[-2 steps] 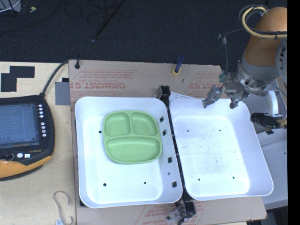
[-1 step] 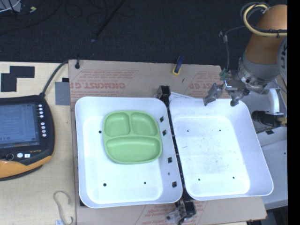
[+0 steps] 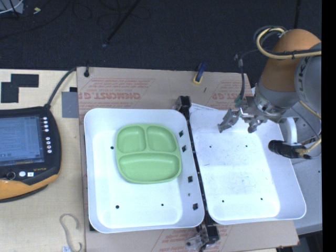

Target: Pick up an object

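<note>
While reaching in from the right with its upper body cut off at the edge, hovering over the right bin [image 3: 294, 203]: gripper [image 3: 239, 124], fingers spread apart, gripping nothing. Lying flat in the left bin [image 3: 100, 203]: green divided plate [image 3: 148, 154].

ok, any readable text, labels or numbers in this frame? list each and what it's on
Red print on the cardboard sheet under the bins, upside down from this camera: too blurred to quote with confidence.
More red print on the cardboard at the front edge: too blurred to read.
Screen of the teach pendant: lines of text, too small to read.
Green divided plate: no text.
</note>
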Tool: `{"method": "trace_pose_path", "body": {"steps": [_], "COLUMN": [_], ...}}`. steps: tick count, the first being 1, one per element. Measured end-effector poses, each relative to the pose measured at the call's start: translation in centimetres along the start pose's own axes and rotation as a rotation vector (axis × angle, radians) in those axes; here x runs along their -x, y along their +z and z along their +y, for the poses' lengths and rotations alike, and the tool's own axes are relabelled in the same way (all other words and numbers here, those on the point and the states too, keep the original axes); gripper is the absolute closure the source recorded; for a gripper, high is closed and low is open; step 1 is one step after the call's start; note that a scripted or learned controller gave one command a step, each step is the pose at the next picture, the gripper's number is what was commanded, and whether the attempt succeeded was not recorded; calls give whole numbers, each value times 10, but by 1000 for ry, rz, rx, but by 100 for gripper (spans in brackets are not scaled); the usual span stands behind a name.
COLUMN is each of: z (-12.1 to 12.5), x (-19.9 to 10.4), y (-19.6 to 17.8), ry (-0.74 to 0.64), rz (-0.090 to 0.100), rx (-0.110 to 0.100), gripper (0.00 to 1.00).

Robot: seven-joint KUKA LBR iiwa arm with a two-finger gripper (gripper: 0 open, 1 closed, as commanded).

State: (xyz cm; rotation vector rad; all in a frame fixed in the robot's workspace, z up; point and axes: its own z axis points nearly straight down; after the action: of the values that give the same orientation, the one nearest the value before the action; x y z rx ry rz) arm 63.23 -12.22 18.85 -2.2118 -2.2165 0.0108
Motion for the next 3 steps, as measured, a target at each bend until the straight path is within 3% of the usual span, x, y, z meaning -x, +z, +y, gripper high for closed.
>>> {"method": "trace_pose_path", "body": {"steps": [1,2,3], "z": [-5,-6,-5], "x": [-4,-7,-6], "y": [66,105,95], "ry": [0,1,3], "rz": [0,-1,0], "rx": [0,3,2], "gripper": [0,0,100]}}
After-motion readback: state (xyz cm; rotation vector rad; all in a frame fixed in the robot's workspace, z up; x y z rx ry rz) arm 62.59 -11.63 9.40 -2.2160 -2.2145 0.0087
